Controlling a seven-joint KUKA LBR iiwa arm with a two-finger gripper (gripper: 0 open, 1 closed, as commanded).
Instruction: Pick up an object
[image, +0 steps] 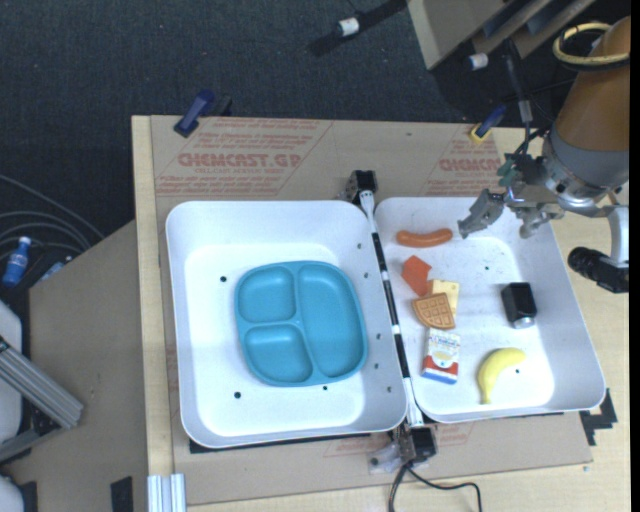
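— So, what do you have in the two bins?

— Your left bin (190, 240) holds one thing: a blue divided plate (298, 322), flat in the middle. Your right bin (560, 330) carries the rest. A sausage (425, 238) lies near the far edge, towards the far left corner. Just below it sits a red block (416, 272), then a yellow piece (446, 292) touching a waffle (435, 311). A small carton (442, 357) lies near the left wall, closer to the near edge. A banana (498, 371) rests by the near edge, and a black box (519, 303) sits apart towards the right side.

— And the arm?

— You'll see it reaching in over the far right corner of the right bin. The gripper (505, 217) hangs above the bin's far edge, just right of the sausage, with its two fingers (478, 217) spread wide apart and nothing between them. All the objects lie in the bin, none touched by the fingers.
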